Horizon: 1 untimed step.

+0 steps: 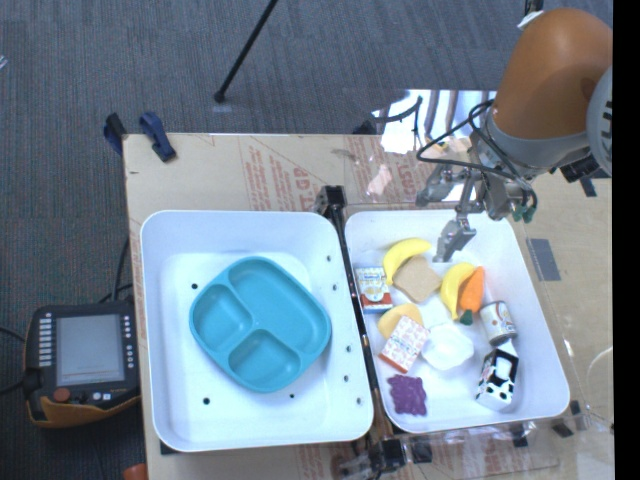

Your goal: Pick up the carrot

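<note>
The carrot (473, 288) is orange with a small green stub at its near end. It lies in the right bin (540, 298), toward that bin's right side, leaning against a yellow banana (456, 286) on its left. My gripper (456, 238) hangs over the far part of the right bin, a little up and to the left of the carrot and apart from it. Nothing shows in its grasp. The arm's orange band (550, 63) rises at the upper right.
The right bin also holds another banana (404, 254), a bread slice (417, 281), a small carton (372, 288), a snack box (405, 344), a can (497, 321), a cow-patterned carton (497, 379) and purple grapes (407, 395). A blue divided plate (260, 323) lies in the left bin (160, 268).
</note>
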Each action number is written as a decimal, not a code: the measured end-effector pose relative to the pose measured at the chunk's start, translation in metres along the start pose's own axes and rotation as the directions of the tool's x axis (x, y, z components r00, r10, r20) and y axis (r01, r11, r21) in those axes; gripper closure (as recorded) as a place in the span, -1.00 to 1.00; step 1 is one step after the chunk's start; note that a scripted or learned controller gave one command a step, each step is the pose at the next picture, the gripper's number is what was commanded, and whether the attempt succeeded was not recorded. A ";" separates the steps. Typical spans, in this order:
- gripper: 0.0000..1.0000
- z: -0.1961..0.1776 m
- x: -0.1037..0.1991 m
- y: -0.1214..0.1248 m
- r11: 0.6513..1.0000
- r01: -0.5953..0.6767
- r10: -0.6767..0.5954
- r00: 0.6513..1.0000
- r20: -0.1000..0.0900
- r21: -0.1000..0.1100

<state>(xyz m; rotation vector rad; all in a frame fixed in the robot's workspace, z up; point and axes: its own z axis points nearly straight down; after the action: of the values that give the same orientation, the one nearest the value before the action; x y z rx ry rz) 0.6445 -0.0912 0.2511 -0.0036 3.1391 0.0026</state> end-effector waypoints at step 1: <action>-1.00 0.138 0.019 -0.090 0.998 -0.062 0.062 0.998 -0.015 -0.002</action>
<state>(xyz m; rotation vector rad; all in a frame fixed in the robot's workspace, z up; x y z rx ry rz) 0.6264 -0.1807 0.1125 0.0942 3.1522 0.0062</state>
